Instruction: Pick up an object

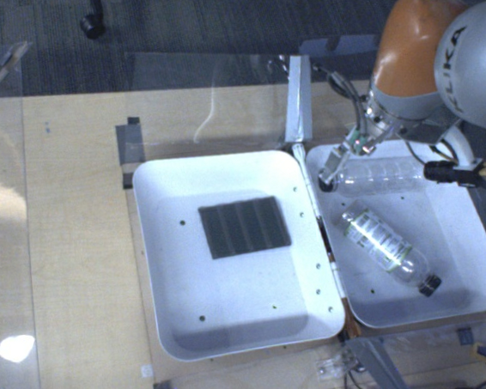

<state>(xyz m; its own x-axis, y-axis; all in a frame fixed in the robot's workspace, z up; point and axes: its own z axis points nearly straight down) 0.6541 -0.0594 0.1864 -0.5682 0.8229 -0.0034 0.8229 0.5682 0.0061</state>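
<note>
Pincer (331,174) low in the upper left corner of the right bin (456,210), right of frame centre, pointing down and to the left. Whether wide or narrow: cannot tell, too small and blurred at the tip. Nothing seen gripped in it.

Right at its tip, the left end of a clear bottle (388,173), lying flat along the bin's upper wall; touching or just beside, cannot tell which. Below that, well inside the same bin, a second clear bottle (385,246), lying on a slant from upper left to lower right, dark cap (430,283) at the lower right end. The two bottles apart, not touching.

Above the pincer, rising to the upper right corner of the frame, the grey arm (475,61) with its orange band (408,42). A black cable (457,174) just right of the flat bottle, over the bin's upper right edge.

To the left, touching side by side with the right bin, the left bin (173,266), holding a dark ribbed pad (245,227), flat, slightly above its middle.

Under both bins, the pale wooden bench (68,251), spreading to the left edge of the frame.
</note>
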